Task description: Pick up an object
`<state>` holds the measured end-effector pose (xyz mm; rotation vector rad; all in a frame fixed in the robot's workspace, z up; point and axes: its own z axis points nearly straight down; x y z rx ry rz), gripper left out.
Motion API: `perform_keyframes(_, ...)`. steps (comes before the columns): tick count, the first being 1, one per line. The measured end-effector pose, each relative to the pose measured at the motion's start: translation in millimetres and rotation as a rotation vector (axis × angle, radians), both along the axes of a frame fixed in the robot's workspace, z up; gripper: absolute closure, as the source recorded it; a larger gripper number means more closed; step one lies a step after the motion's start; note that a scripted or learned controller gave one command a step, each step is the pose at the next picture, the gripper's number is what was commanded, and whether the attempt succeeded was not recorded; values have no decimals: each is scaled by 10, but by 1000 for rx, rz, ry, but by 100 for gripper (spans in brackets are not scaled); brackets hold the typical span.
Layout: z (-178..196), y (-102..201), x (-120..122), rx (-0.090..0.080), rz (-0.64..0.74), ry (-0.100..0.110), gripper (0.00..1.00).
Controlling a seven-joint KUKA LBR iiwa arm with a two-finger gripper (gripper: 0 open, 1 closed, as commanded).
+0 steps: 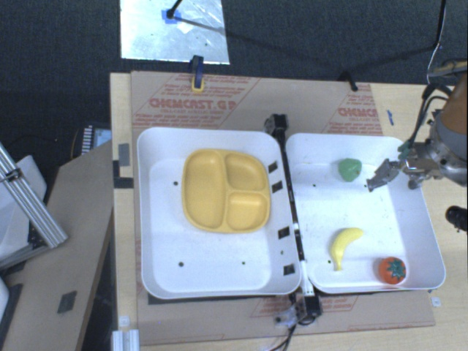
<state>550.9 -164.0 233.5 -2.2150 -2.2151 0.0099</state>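
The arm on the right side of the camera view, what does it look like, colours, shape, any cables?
The arm is grey metal with an orange band at the picture's edge. Its gripper is silvery grey, with slim fingers reaching out over the right bin. A thin dark cable curves along the arm.

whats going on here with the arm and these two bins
A robot arm reaches in from the right with its gripper above the right bin, close to a green object. Nothing is between its fingers, so no pick has happened yet. A yellow banana and a red tomato-like object lie nearer the front of that bin. The left bin holds a yellow divided plate, untouched.
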Motion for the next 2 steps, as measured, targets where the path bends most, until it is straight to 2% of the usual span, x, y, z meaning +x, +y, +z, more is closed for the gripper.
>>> perform_keyframes(1,68,5,25,-2,3,-12,0)
perform_keyframes(2,-373,-51,-23,-2,1,-11,0)
